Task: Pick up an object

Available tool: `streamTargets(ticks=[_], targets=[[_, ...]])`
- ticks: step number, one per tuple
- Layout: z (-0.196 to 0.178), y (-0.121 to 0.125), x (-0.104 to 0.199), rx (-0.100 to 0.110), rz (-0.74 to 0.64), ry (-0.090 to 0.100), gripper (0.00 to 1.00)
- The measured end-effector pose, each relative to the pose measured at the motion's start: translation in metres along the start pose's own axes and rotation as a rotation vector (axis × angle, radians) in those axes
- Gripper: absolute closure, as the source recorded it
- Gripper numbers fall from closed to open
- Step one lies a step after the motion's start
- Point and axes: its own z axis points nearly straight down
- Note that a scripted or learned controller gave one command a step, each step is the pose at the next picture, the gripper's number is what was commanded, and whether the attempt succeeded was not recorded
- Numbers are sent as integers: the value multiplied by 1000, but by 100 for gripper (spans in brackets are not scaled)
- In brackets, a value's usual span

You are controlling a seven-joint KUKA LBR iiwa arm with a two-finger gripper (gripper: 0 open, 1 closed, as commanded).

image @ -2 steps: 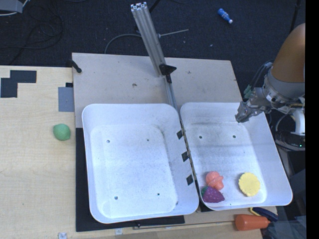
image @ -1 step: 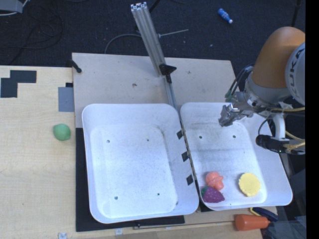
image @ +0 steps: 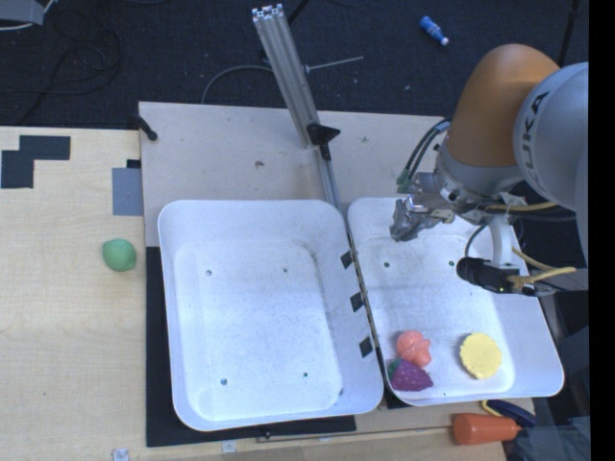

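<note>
gripper point(image: 407, 221) over right bin's point(image: 538, 373) bare far end, grip state unclear; toys near front rim

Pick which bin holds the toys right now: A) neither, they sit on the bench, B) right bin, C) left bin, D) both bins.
B: the orange toy, the purple toy and the yellow disc all lie at the near end of the right bin, while the end effector is over that bin's far end.
</note>
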Motion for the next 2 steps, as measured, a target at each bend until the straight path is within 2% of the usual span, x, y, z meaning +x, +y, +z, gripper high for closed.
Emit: streamTargets(ticks=[1,2], targets=[[-12,-3,48,-1,1,0,100],[-2,-9,101,1,0,1,100]])
